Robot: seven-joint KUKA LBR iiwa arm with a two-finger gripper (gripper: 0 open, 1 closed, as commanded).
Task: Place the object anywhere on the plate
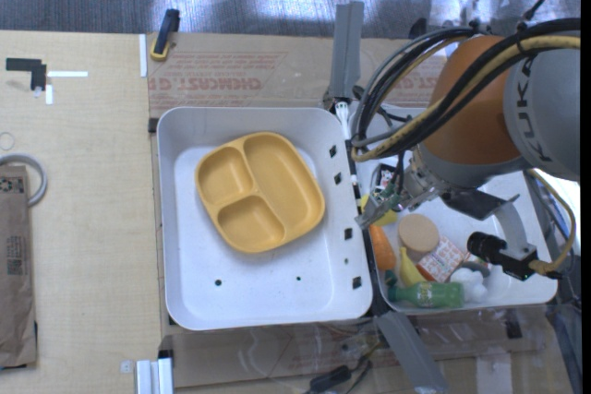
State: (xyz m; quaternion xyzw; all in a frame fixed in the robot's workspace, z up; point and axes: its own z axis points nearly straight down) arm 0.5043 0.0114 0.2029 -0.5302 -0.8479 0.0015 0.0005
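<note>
A yellow plate [260,190] with three compartments lies in the left white bin [185,291], with nothing on it. My gripper [379,204] hangs low over the left edge of the right bin [517,295], just right of the wall between the two bins. The arm's orange band and cables hide much of it. Right below it lie an orange carrot-like piece [381,246], a yellow banana-like piece [407,265], a round tan-topped can [419,233], a red and white packet [441,259] and a green bottle [427,294]. A small yellow-green bit shows at the gripper tip; I cannot tell whether it is held.
The arm's grey body [545,106] and black cables [406,97] cover the upper part of the right bin. A brown cardboard sheet [240,69] lies behind the bins. A paper bag [14,263] sits at the far left on the bench.
</note>
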